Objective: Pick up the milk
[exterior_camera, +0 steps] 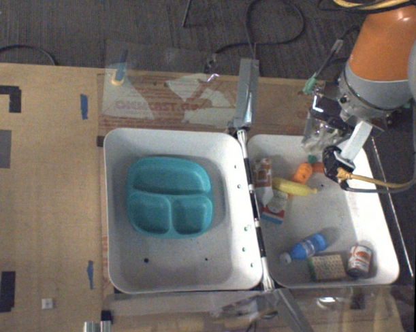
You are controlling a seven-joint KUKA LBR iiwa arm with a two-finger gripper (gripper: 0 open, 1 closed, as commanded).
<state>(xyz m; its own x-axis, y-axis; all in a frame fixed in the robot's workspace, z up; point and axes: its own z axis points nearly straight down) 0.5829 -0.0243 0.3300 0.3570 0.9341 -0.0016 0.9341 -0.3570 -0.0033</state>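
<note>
Nothing gripped yet. Tool point(321, 135) hanging over the far edge of the right bin point(389, 233), at the end of the arm point(382, 45) reaching in from the right; impossible to tell how wide it stands, too dark and cluttered there. No item seen in it.

Milk point(273, 210), a small carton, lying on its side on the bin floor, down and to the left of the tool, well apart from it, close to the wall shared with the left bin point(120, 152). Just beyond the milk, toward the tool's side, a brown bottle point(263, 172); a banana point(295, 188) between milk and tool, touching or nearly touching the carton. An orange thing point(303, 172) just below the tool.

Farther off, toward the near edge: blue bottle point(304, 247), box point(327, 266), can point(359, 260). Teal tray point(170, 196) in the left bin, far left of the tool.

By judgement, task hardly begun: approach, descent, grasp and lift all left. Banana and bottle crowding the carton, likely a tight grasp.
</note>
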